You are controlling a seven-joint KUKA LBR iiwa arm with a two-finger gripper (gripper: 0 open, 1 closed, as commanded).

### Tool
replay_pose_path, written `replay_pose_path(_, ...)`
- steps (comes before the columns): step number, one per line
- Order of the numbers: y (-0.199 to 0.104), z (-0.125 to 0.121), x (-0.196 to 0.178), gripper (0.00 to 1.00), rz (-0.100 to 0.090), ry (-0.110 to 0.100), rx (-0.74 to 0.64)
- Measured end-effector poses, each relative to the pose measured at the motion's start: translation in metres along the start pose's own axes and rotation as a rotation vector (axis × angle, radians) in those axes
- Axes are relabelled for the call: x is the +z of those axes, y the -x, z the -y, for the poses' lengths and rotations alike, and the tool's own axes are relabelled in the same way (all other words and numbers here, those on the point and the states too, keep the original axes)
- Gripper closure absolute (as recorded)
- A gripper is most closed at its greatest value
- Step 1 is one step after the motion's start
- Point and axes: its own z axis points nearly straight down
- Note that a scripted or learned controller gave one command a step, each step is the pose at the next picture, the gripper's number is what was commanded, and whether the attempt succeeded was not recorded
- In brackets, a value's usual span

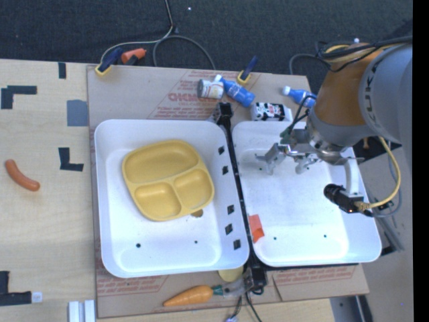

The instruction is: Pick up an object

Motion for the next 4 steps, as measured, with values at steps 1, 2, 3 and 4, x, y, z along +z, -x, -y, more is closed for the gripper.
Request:
replay_pose_path(1, -0.081, 0.086, -0.001, 0.00, -0.005, -0.008, -0.007)
replay_pose_path(2, -0.008, 0.011, -0.001, 0.00, 0.000, 0.003, -0.001)
replay_pose_path(3, -0.072, -0.012, -0.001, 0.00, -0.004, -0.001, -0.010)
replay_pose_path(4, -0.005, -0.060, -0.001, 0.00, 0.001, 0.002, 0.000)
